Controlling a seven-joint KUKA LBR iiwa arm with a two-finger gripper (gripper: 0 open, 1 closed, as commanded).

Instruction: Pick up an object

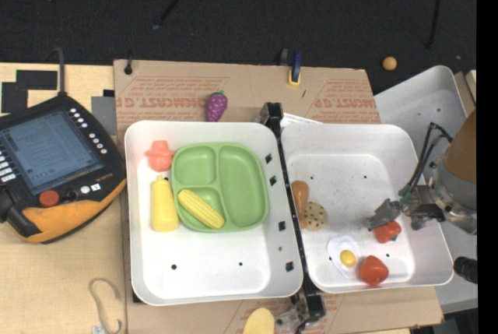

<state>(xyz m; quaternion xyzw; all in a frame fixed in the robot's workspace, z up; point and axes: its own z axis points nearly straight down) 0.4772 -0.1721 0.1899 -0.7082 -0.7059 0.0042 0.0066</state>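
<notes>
The small red toy [387,230] under the hand [384,214] looks like the target: it sits in the right bin [354,149], toward the bin's 4 o'clock, close to the right wall. Prob. hollow plastic play food, so very light, rigid, smooth and a bit slippery; it will likely skate or roll if nudged off-centre. Best bet is to pinch across its widest middle, fingers low.

The hand hangs right over it, dark fingers touching or nearly touching its top at the toy's 11 o'clock (too small and murky to say if they're wide or closed, or if anything is truly between them). I wouldn't call it gripped.

Just beside, at 7 o'clock from the toy, is a second red piece [373,269], and at its 8 o'clock a fried egg [344,254], flat, hard to pinch. Further off at 9 o'clock, a cookie [313,215] and an orange-brown piece [299,191] sit by the divider.

Left bin [202,278]: green tray [237,188] w/ corn [201,208], a yellow bottle [163,204] at its 9 o'clock. Purple grapes [215,105] lie on the desk [62,270] beyond.
</notes>
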